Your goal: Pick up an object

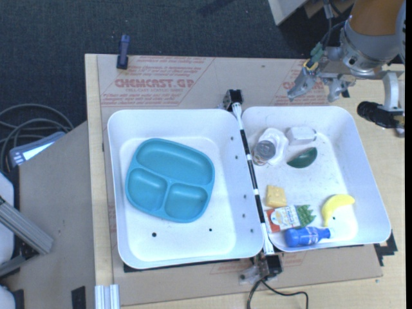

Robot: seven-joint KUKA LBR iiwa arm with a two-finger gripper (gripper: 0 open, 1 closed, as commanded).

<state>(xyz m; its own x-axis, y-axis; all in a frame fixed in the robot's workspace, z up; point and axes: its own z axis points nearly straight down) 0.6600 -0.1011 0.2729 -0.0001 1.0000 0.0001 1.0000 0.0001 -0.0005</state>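
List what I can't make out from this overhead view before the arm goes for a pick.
- Two-finger gripper: too small and blurred to tell open or shut.
- Grey arm with orange band: cut off by the top edge.
- Small red-and-green packet: label too small to read.
- Clear plastic cup: contents unclear, blurred.

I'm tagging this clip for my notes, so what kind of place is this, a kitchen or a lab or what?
Most likely a robotics lab bench, not a kitchen. A robot arm's gripper hangs over two white bins clamped side by side; toy food such as a banana lies in the right one, and loose cables lie on dark carpet.
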